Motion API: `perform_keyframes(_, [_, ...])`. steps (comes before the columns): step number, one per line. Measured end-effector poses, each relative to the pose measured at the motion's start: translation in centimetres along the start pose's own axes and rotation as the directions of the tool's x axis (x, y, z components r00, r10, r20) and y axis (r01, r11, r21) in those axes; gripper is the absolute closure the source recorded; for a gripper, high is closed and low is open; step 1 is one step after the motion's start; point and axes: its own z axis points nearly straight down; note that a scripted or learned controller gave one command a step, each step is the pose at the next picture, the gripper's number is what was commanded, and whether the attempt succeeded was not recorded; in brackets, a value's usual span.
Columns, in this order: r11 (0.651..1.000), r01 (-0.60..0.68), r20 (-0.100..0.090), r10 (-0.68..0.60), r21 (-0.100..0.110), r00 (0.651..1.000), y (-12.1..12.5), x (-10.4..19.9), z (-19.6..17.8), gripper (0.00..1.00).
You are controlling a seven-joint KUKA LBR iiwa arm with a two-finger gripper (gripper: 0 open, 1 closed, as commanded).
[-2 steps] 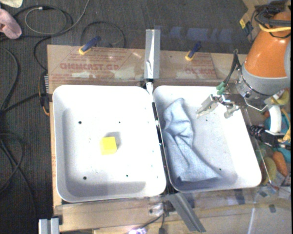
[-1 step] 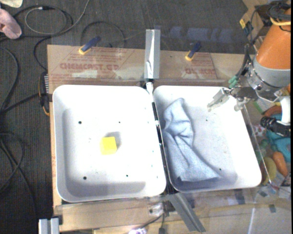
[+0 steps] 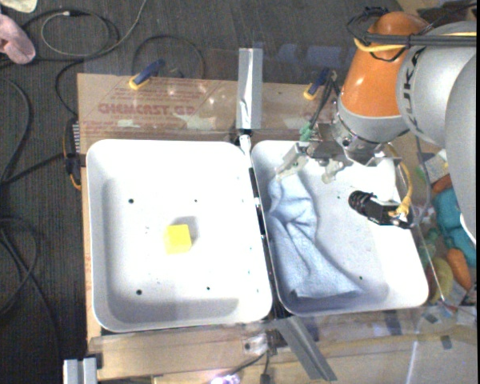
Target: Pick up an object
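Yellow block (image 3: 178, 238) lies near the middle of the left bin (image 3: 112, 174); the gripper (image 3: 308, 168) hangs over the right bin (image 3: 400, 286).
Its fingers (image 3: 287, 166) are spread apart with nothing between them, above the far end of a pale blue cloth (image 3: 308, 242) crumpled along that bin's left side. The block is well apart from the gripper.

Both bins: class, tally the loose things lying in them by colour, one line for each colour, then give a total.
Yellow: 1, the block, in the bin on the view's left.
Pale blue: 1, the cloth, in the bin on the view's right.
Total: 2
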Motion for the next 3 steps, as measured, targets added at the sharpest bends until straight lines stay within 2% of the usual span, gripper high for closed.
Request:
perform_keyframes(1, [0.999, 0.036, 0.003, -0.036, 0.002, 0.999, 2.1, -5.6, 10.9, 0.00])
perform_keyframes(2, [0.975, 0.219, 0.007, -0.219, -0.021, 0.976, -2.9, -7.7, 13.4, 0.00])
perform_keyframes(3, [0.975, 0.220, 0.005, -0.220, -0.024, 0.976, -2.8, -7.6, 12.3, 1.00])
